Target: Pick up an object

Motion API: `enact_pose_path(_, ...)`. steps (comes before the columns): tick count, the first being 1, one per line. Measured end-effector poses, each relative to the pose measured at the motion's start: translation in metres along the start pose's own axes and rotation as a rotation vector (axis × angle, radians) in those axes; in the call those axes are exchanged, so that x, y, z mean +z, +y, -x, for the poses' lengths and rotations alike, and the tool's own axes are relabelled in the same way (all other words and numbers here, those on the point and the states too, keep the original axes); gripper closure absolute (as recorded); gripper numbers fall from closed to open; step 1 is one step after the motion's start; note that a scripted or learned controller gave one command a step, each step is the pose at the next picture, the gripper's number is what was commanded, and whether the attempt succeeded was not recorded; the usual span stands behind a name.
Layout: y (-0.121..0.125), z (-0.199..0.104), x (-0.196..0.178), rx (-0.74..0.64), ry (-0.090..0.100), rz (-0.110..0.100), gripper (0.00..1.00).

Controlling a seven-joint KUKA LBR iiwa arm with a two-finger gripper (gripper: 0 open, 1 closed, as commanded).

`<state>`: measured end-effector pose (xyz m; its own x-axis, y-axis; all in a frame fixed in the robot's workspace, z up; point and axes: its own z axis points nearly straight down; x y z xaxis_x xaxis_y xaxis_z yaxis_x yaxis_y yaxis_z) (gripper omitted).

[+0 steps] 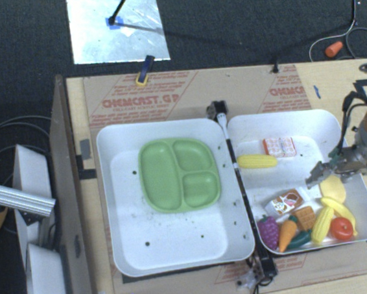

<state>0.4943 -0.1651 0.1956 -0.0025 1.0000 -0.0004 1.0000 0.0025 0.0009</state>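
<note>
The claw [321,174] hovers at the right bin [311,123], just above a pale yellow fruit [332,189], likely lining up a grab; I cannot tell its state (too blurred). On the surface [183,84] beyond that bin, red print reads "CHEMCAST GP".

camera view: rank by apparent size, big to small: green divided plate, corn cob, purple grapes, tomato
1. green divided plate, by far the largest.
2. corn cob.
3. purple grapes.
4. tomato.
Corn versus grapes is close: the corn is longer, the grapes are rounder. The tomato is partly hidden, so its place is tentative.
</note>
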Motion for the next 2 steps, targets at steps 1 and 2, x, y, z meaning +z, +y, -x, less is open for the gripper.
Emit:
enact_pose_path(1, -0.001, -0.09, 0.012, -0.01, 0.005, -0.001, 0.0)
enact_pose_path(2, 0.008, -0.074, 0.094, 0.002, -0.002, 0.003, 0.0)
